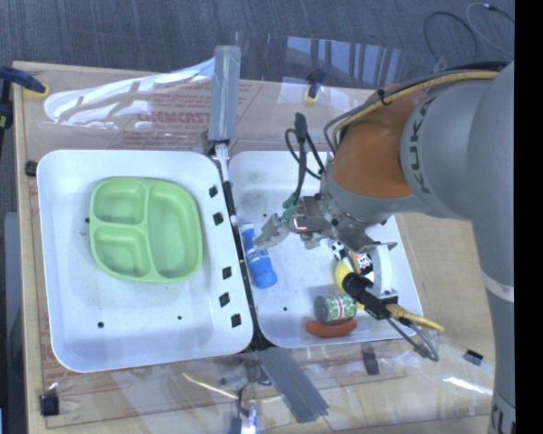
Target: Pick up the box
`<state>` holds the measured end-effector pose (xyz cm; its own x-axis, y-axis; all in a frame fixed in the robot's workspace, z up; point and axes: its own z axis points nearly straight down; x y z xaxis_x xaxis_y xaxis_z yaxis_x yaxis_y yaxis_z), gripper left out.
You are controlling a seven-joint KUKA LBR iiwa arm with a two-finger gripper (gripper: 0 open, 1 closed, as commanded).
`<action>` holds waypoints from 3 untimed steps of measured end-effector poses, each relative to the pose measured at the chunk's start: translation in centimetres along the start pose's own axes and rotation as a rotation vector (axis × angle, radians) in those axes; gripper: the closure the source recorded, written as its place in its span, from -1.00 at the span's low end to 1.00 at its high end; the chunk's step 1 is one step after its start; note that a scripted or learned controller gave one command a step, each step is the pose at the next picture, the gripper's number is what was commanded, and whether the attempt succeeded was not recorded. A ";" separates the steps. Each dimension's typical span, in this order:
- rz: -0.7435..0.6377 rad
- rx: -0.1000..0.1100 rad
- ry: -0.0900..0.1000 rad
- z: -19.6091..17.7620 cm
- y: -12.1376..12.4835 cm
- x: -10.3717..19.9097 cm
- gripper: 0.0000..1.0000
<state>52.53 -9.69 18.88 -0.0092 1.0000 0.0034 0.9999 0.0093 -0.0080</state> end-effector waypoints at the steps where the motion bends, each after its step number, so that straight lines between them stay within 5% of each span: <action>1: -0.114 -0.003 0.001 10.1 1.0 -4.3 -1.00; 2: -0.121 0.000 0.004 9.6 1.0 -4.2 1.00; 3: -0.270 -0.004 -0.002 -2.5 0.9 2.0 1.00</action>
<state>53.47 -7.68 21.40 -0.2754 0.9613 0.0030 0.9613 0.2754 -0.0034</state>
